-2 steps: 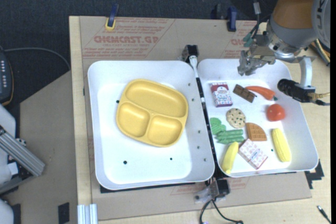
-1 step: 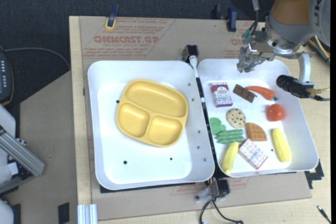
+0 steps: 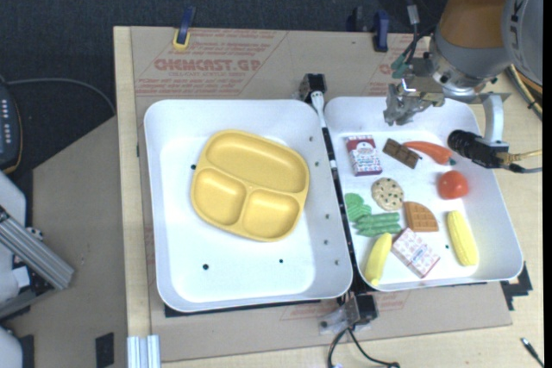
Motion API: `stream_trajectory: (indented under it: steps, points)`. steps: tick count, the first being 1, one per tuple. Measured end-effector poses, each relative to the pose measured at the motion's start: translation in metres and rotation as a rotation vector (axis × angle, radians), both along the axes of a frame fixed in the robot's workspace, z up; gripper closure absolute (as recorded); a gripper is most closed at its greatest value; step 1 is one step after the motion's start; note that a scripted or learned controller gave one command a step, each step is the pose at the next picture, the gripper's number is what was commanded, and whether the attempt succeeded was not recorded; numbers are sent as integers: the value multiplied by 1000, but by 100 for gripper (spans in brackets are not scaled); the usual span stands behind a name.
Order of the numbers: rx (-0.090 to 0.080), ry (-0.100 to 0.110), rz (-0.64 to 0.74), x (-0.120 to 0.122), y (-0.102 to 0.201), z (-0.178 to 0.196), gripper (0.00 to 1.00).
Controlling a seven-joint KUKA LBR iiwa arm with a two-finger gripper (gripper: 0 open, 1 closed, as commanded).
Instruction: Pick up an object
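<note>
Reaching in from the right, the hand (image 3: 398, 115) hangs above the right bin (image 3: 504, 224), fingers slightly parted, gripping nothing.

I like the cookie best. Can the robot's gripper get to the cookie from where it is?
Probably yes. The gripper hangs above the right bin's far end, and the cookie lies flat and uncovered, though the green toy and waffle sit close.

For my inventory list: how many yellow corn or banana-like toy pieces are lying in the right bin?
2. One yellow piece lies at the near edge of the right bin, beside the pink packet. The other yellow piece lies near the right wall, below the tomato. None seems hidden.
</note>
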State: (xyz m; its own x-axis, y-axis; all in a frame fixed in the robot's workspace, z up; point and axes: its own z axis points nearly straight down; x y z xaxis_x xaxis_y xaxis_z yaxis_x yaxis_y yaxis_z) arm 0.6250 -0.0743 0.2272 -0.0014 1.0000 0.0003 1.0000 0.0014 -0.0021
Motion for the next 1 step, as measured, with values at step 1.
stream_trajectory:
  steps: [1]
  points:
    - [-1,0,-3,5,-8,-11,100]
